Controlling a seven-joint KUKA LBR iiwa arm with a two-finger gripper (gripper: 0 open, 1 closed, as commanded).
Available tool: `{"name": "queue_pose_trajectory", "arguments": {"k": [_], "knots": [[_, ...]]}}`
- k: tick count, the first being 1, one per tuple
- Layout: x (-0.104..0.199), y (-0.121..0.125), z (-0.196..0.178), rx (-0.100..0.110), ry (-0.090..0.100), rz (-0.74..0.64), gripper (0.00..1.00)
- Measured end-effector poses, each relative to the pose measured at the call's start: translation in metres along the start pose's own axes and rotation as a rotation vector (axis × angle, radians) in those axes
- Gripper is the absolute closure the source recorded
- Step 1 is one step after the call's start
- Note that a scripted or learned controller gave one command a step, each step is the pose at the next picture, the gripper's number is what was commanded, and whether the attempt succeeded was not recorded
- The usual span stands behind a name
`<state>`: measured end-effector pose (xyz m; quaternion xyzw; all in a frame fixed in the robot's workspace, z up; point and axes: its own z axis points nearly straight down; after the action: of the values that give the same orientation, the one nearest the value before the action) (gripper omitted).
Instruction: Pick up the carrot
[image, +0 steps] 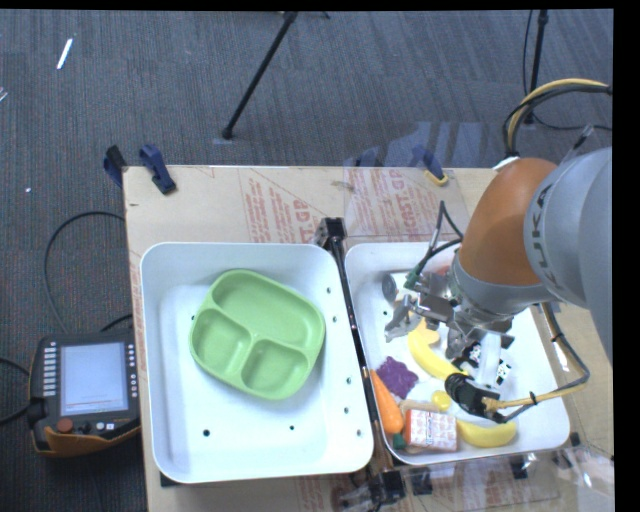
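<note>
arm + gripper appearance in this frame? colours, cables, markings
The arm is a thick, rounded grey body with dark lettering on its side and a glossy orange band above the wrist. Yellow and black cables loop behind it. The gripper is a cluttered grey, black and white metal assembly.

Orange carrot (387, 400), lying flat, lengthwise along R bin's left wall, near front, green tip toward front

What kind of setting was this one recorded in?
Probably a robotics lab: a bench holding two bins of toy food, a teach pendant on the carpet, and stand legs behind.
</note>
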<state>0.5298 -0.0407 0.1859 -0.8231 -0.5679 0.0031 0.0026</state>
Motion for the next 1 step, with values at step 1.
{"name": "queue_pose_trajectory", "arguments": {"k": [1], "knots": [[0.003, -0.0568, 0.001, 0.005, 0.001, -0.089, 0.0]]}}
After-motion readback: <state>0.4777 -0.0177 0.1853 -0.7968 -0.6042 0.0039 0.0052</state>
